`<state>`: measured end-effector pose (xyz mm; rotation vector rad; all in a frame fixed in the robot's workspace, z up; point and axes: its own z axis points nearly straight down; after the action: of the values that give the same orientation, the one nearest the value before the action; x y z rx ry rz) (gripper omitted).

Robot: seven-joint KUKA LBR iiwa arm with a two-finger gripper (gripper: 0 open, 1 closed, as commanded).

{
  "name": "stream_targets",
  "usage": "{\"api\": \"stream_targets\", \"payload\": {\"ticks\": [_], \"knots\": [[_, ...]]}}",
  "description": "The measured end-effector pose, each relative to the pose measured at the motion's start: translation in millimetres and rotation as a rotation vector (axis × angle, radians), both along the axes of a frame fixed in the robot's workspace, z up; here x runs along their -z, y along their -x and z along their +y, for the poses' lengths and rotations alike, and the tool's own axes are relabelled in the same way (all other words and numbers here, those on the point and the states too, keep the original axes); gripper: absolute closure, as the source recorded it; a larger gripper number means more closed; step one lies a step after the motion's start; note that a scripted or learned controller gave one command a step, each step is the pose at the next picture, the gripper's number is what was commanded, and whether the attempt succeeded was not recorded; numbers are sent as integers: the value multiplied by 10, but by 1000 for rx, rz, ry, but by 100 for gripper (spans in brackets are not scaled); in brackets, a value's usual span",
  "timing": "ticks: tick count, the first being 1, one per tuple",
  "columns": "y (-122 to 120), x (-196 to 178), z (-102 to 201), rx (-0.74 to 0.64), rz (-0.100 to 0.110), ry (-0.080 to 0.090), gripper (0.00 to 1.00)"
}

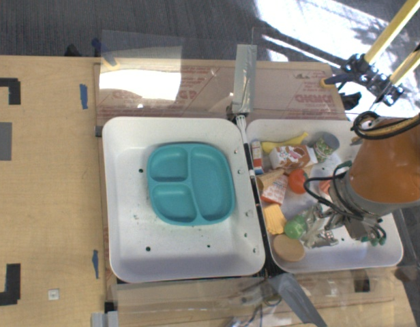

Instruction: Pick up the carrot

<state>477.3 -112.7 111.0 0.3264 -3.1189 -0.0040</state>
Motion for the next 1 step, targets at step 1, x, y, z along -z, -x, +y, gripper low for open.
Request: {"api": "stream_targets", "payload": {"ticks": [1], "knots": [[-228,198,-248,-272,-19,2,100]]}}
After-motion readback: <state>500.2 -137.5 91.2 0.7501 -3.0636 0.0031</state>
